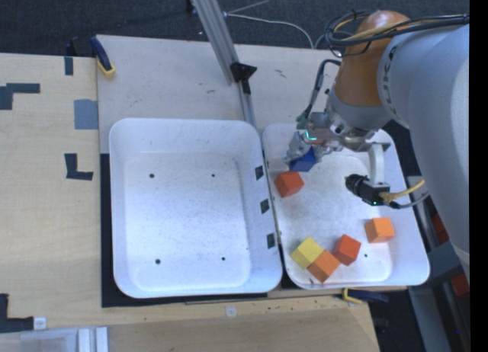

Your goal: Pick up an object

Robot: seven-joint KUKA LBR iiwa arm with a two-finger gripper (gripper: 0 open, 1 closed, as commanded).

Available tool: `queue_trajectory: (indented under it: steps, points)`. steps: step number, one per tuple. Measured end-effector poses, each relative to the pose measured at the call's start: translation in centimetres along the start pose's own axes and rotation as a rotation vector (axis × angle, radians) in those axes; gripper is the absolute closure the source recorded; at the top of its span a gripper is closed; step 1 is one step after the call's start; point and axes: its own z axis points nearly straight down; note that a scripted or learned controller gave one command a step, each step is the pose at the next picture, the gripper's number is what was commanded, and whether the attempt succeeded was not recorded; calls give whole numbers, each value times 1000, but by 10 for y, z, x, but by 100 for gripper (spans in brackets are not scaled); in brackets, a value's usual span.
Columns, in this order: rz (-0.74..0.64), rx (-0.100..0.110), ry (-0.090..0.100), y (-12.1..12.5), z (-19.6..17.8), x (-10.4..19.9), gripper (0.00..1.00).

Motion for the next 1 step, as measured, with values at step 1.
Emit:
queue_trajectory:
  steps: [1]
  points:
    - [1,-2,0,13,-1,-16,0]
